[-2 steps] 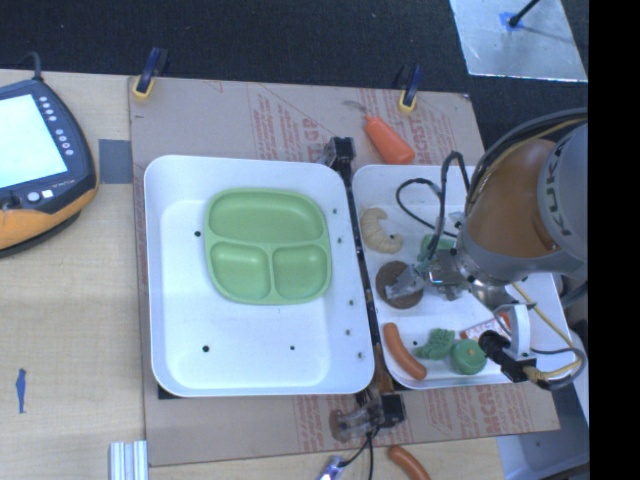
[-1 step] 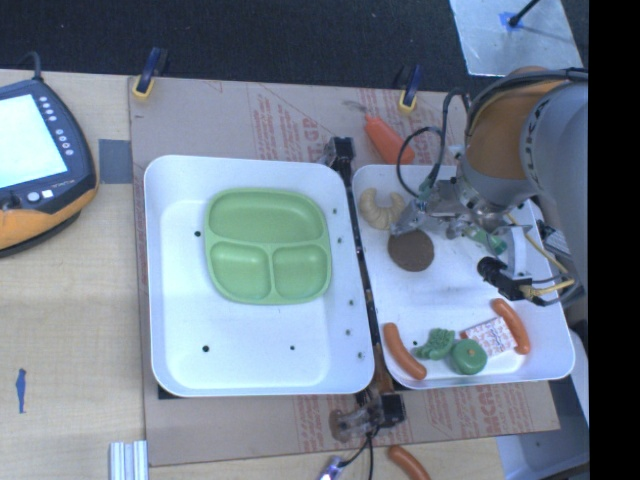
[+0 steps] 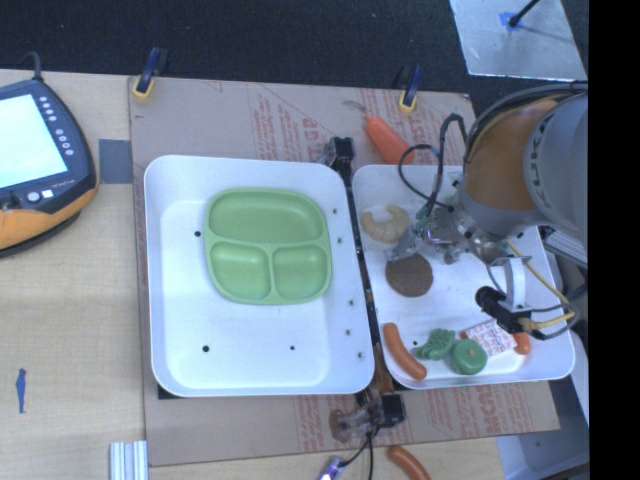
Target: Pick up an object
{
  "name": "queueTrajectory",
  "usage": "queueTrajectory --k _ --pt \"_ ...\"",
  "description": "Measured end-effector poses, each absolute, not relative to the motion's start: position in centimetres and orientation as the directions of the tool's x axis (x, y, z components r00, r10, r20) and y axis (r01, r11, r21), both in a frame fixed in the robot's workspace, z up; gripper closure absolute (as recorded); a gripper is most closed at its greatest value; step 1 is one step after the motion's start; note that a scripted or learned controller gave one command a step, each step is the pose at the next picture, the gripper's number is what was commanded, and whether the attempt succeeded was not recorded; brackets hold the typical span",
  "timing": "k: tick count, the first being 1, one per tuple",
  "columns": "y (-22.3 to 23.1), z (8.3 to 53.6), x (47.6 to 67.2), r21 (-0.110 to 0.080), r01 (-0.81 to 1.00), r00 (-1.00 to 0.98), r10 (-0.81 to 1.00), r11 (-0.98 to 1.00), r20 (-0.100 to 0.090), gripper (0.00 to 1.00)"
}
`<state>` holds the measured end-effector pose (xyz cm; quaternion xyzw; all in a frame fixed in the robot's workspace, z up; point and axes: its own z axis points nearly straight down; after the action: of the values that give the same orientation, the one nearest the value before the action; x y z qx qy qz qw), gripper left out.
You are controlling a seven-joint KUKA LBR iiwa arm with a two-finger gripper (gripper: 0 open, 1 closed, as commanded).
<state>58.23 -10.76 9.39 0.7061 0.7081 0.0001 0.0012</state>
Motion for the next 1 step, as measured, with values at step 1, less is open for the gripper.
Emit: queueTrajectory --k 1 --pt "-11.19 9.38 55.94 0.002 1.0 -0.005 1.0 0.005 -0.002 0.0"
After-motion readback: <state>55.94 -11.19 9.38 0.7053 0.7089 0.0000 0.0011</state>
